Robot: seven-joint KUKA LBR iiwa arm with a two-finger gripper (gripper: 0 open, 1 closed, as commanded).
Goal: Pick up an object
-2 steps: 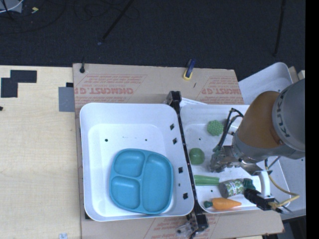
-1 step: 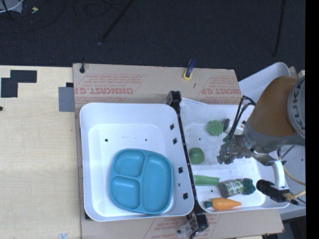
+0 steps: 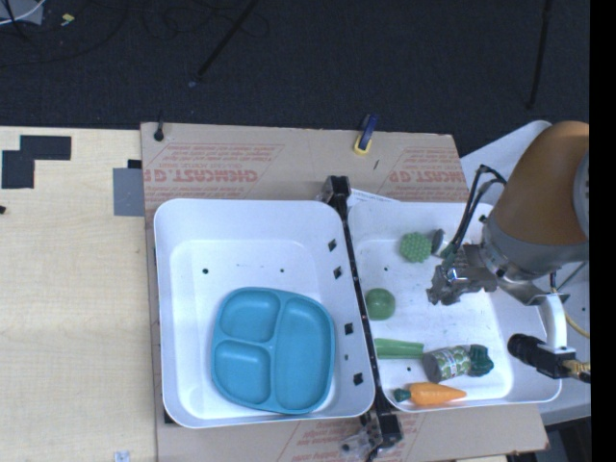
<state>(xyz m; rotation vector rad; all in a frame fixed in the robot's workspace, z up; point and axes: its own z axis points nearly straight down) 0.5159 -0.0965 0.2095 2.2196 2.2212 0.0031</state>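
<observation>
The counter point(image 3: 67, 287) carries two white bins side by side. The left bin point(image 3: 183, 229), at the frame's centre-left, holds a blue divided plate point(image 3: 272, 350) in its lower half. The right bin point(image 3: 500, 378), at centre-right, holds the candidates for picking. The arm point(image 3: 544, 205) comes in from the right edge, its claw point(image 3: 449, 285) low over the middle of that bin (whether the claw is spread or closed, I cannot tell, and nothing is visibly held in it).

Along the bin's lower edge lie a green stick point(image 3: 398, 347), a green-and-grey piece point(image 3: 459, 361) and a carrot point(image 3: 435, 394). A textured green ball point(image 3: 416, 247) sits up-left of the claw, and a smooth green ball point(image 3: 379, 303) rests near the divider.

The textured ball looks nearest. A good grasp would centre over it before descending, since round shapes tend to squirt sideways from an off-centre pinch.
</observation>
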